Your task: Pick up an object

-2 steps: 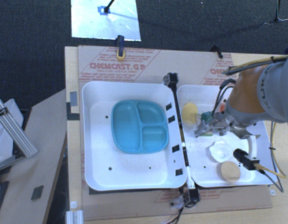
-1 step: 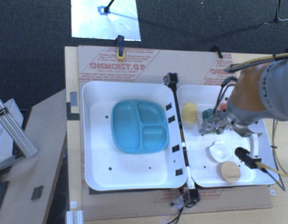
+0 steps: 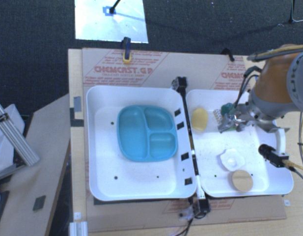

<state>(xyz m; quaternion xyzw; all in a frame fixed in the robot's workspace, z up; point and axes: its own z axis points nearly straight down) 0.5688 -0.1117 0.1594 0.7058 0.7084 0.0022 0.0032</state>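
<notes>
- Jaws of your gripper [image 3: 227, 123]: I cannot tell how they stand.
- Your likeliest target, the yellow piece [image 3: 199, 119], lies just beside it in the right bin [image 3: 279, 183], near the divider [image 3: 186, 132].
- Descend off-centre and you could strike that divider or nudge the piece away.

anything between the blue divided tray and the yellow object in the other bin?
Camera view: the two bins' adjoining rims with black clips lie between the blue divided plastic tray and the pale yellow rounded object. Otherwise bare white bin floor.

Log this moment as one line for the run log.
end effector: over right bin | grasp: unclear | yellow piece, white piece, tan disc: lying in right bin | blue tray: left bin
</notes>
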